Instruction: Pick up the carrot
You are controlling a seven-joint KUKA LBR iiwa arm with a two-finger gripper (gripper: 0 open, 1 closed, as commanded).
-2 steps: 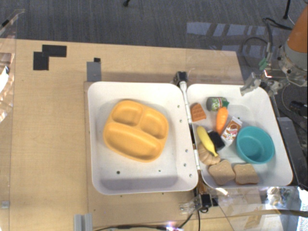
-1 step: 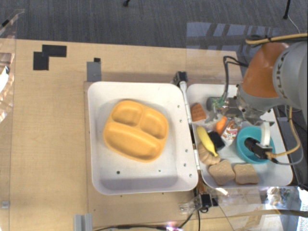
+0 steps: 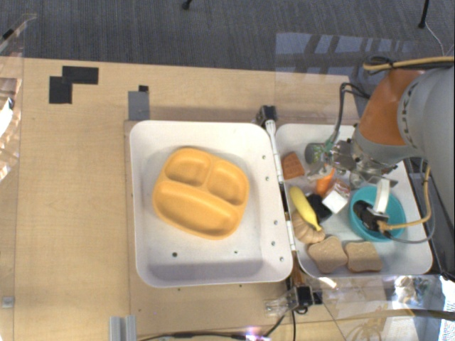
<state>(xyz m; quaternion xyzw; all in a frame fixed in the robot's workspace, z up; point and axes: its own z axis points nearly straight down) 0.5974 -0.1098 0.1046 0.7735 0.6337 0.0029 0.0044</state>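
Observation:
The carrot (image 3: 325,184) is a small orange piece in the right bin (image 3: 419,261), left of centre. My gripper (image 3: 333,192) hangs low over the right bin, directly at the carrot, and its body covers part of it. From this angle I cannot make out whether the carrot is between the jaws. The grey arm with its orange band (image 3: 384,116) reaches in from the right above the bin.
Around the carrot lie a banana (image 3: 306,208), a brown block (image 3: 292,165), a teal bowl (image 3: 377,215) and two bread-like pieces (image 3: 327,253) (image 3: 363,256). The left bin (image 3: 142,212) holds a yellow divided plate (image 3: 201,191).

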